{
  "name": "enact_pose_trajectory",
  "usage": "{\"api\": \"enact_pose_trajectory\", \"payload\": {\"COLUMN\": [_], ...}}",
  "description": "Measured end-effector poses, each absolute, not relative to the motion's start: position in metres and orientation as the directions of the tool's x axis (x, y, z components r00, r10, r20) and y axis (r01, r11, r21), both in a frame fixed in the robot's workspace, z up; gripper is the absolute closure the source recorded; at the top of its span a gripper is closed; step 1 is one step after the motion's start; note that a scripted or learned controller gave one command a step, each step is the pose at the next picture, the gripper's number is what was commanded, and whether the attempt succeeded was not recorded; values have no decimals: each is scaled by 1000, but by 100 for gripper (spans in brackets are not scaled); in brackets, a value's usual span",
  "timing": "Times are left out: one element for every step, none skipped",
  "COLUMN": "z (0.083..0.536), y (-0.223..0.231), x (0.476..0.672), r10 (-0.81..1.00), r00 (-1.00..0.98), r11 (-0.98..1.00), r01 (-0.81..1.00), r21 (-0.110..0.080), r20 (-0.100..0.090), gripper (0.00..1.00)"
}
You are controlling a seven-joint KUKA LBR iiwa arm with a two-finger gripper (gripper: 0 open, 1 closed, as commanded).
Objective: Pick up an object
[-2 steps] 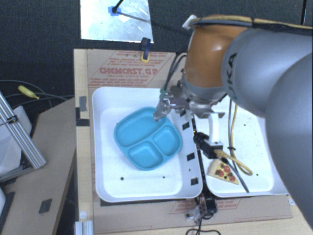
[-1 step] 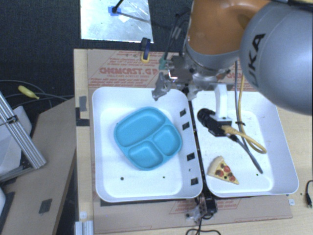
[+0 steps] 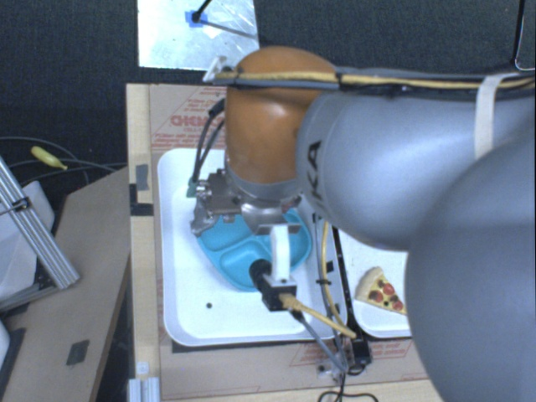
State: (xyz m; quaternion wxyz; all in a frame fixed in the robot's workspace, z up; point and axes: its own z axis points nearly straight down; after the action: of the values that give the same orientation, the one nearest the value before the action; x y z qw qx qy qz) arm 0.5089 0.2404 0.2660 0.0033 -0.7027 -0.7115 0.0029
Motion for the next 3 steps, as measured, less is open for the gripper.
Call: {"api": "enact_pose_trajectory", "payload": {"z": [427,316,188], "y": [234,234,218], "x": [539,521,483], "r10": [1000,1000,1000], "r00": [-5,0,1], "r11": [4,0,-1], "r01": [1000,1000,1000], "r21": [20,-9,-13], "r20": [8,-3,-5], "gripper": [0,0,0]}}
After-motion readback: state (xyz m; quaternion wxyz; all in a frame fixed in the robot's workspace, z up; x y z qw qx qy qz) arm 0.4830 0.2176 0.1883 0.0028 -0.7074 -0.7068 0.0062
